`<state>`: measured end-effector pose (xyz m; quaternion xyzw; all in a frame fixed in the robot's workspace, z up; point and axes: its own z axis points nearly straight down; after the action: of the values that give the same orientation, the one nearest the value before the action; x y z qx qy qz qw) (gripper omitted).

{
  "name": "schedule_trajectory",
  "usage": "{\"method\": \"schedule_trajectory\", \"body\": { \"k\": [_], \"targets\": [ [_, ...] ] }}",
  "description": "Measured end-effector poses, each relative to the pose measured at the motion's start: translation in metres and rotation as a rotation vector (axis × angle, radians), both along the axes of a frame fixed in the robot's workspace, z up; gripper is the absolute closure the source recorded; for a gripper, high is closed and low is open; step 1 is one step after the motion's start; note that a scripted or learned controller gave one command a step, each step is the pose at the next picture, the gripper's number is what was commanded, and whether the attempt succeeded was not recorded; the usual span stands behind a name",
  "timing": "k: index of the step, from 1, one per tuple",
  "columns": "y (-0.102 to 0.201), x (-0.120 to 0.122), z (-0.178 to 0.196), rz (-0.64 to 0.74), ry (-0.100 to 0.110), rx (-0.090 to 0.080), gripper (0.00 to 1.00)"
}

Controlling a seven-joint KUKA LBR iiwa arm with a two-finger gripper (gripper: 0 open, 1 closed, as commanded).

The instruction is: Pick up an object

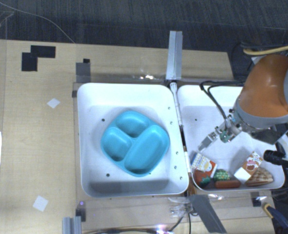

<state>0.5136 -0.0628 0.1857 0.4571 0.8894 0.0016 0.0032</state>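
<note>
The claw [217, 136] hangs over the right bin [197, 104] (whether its grip is released or clenched I cannot tell), just above the toy food [217, 172] crowded along that bin's near wall, likely lining up a pick.

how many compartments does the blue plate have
3. On the plate in the left bin: one at the top, one at the left, one larger at the lower right.
</note>
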Motion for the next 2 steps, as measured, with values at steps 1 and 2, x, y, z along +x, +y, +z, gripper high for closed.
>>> {"method": "schedule_trajectory", "body": {
  "k": [1,2],
  "targets": [
    [-0.039,-0.019,-0.085,0.150,-0.013,-0.004,0.00],
    [-0.054,0.022,-0.089,0.285,-0.011,-0.003,0.00]
  ]
}}
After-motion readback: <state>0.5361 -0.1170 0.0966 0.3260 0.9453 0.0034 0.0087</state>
